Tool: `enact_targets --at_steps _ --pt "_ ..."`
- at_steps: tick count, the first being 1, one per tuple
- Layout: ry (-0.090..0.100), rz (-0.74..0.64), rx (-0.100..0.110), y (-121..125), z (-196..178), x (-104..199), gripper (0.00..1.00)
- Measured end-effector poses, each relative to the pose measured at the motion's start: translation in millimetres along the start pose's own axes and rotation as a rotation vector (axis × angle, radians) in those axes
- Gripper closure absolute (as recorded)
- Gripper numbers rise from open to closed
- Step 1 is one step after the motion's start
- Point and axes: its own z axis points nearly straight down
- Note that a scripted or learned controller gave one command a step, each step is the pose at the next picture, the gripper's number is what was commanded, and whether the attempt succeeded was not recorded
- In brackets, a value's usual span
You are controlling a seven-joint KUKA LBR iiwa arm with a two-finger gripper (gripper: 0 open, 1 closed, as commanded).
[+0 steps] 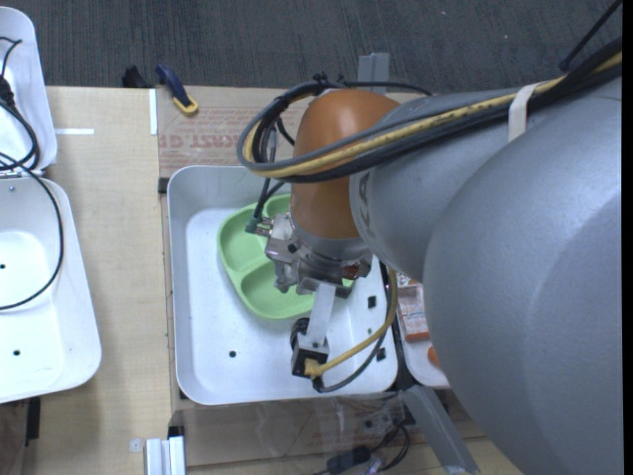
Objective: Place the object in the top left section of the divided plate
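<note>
A light green divided plate [249, 261] lies in the right white bin [203, 364], with a ridge between its sections showing on the left part. The grey arm with its orange band [331, 166] hangs directly over the plate and covers its right half. The gripper itself is hidden below the wrist, so I cannot see its fingers or any object in them.
A second white bin [40, 295] stands at the left with black cables draped over it. A blue and yellow clamp [176, 89] lies on the cardboard behind the bins. Some packaged item [410, 310] shows at the right bin's right edge.
</note>
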Motion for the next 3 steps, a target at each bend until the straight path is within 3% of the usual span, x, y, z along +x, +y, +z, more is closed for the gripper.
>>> enact_targets --at_steps 1,2,3 --pt "0.000 -0.144 -0.001 -14 -12 -26 1.00" --pt "0.000 -0.344 0.001 -16 35 -20 1.00" --pt "0.000 -0.345 0.001 -16 35 -20 0.00"
